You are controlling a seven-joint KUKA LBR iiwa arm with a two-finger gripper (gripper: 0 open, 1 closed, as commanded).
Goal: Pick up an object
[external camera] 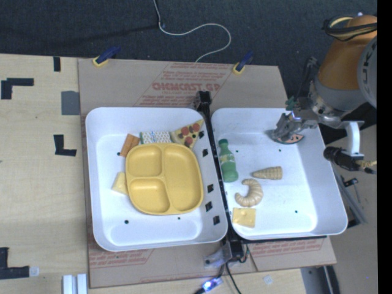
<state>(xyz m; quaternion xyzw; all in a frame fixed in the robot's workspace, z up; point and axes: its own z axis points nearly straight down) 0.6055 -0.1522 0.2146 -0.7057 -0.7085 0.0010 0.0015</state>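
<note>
The cheese wedge [244, 217] lies untouched, well below the gripper [288, 129]. Its grip state I cannot tell. It seems mid-reach; next, descend squarely onto one item.

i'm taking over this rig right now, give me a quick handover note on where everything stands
Gripper: low at the back of the right bin, over a small reddish item; whether it grips it is unclear.
Right bin: green bottle by the divider, cone, croissant, yellow cheese slice at the front.
Left bin: yellow divided plate with pizza slice and other small food pieces around it.
Done: nothing visibly lifted.
Left: secure one object and raise it.
</note>
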